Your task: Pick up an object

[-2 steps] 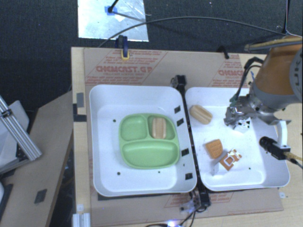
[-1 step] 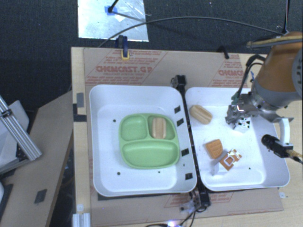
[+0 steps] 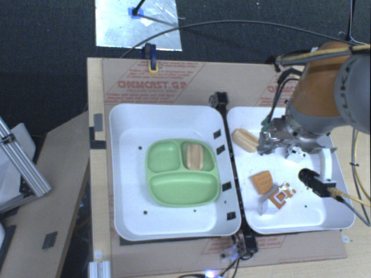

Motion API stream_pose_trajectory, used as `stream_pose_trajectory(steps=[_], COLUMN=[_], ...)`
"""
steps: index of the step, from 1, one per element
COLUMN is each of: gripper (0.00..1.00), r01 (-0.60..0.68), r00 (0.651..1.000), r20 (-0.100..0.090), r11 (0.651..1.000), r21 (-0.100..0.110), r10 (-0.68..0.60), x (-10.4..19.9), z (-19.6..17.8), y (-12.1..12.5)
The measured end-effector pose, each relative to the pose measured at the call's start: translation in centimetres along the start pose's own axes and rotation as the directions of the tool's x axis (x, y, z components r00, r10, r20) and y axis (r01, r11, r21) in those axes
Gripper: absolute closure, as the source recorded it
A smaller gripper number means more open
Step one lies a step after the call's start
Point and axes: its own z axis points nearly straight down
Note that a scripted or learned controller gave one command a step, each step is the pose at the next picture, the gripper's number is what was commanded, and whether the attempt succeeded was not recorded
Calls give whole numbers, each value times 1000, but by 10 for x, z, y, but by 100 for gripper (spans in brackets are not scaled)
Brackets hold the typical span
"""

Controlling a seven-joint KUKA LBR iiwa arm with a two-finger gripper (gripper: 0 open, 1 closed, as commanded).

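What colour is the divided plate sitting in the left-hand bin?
The divided plate is plain light green, with no pattern; the camera view shows it clearly.

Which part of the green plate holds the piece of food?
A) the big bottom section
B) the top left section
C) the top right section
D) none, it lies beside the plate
C: the piece of food lies in the top right section of the green plate, which sits in the left bin.

Bins: 2, left bin [image 3: 127,172] and right bin [image 3: 301,213]. Green plate [image 3: 179,188]: 1. Rolls: 2 [image 3: 193,156] [image 3: 245,139]. Cracker [image 3: 262,181]: 1. Brown-and-white piece [image 3: 282,195]: 1.
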Motion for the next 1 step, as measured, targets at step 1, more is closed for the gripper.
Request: stream_pose_trajectory(steps=[1], gripper=[100], r01=[1], r00=[1000], r20=[0], r11=[1000], r21=[-1], r10=[-1], x=[51], z=[-6], y=[-8])
